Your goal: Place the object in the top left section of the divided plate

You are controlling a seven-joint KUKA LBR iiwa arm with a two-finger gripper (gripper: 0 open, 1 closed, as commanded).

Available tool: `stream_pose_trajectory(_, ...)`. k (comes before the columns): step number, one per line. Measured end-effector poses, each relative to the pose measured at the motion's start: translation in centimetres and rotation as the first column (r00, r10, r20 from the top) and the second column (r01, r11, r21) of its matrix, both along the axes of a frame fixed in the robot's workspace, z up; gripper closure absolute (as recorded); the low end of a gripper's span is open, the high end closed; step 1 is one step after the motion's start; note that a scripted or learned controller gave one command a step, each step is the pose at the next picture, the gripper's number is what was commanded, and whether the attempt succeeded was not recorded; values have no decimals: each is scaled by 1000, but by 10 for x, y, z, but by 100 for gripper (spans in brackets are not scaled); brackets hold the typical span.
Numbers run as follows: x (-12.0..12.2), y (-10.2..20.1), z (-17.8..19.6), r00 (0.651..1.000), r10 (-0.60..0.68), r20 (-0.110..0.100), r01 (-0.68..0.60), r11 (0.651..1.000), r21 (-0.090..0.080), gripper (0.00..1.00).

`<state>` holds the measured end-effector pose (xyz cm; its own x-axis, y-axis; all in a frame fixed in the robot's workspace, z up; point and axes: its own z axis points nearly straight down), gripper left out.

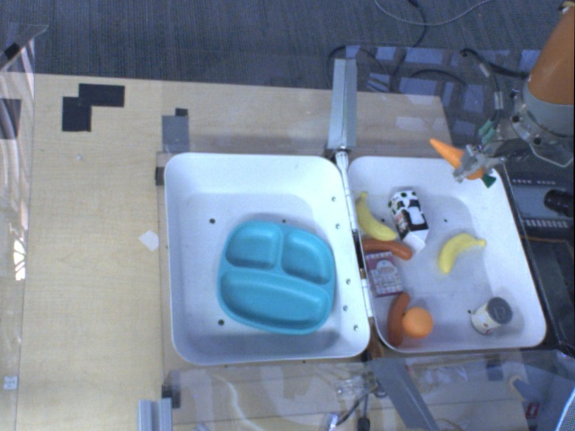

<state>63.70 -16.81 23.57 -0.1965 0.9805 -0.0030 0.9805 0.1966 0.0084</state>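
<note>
In the camera view, the gripper (473, 162) is hovering over the far edge of the right bin (530, 281) with its fingers clamped on a small orange carrot (446, 151), while the blue divided plate (276, 276) is sitting well off to its left in the left bin (193, 241) with every section bare. So the pick is looking done, but the carry and placing are remaining. The fingers are small and blurred, and most of the arm is getting cut off.

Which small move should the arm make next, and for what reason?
Probably carry the carrot leftward toward the blue divided plate. The hand is above the right bin's top edge with the carrot seemingly between its fingers, and the plate's top left section lies far left.
</note>
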Motion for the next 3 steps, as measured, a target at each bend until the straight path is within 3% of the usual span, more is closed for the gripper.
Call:
stream_pose_trajectory(1,9,23,-96,1000,8,-4,-8,1000,1,100)
stream_pose_trajectory(2,-26,109,-49,991,135,-2,-135,991,0,100)
stream_pose_trajectory(3,-65,140,81,952,305,1,-305,952,-2,100)
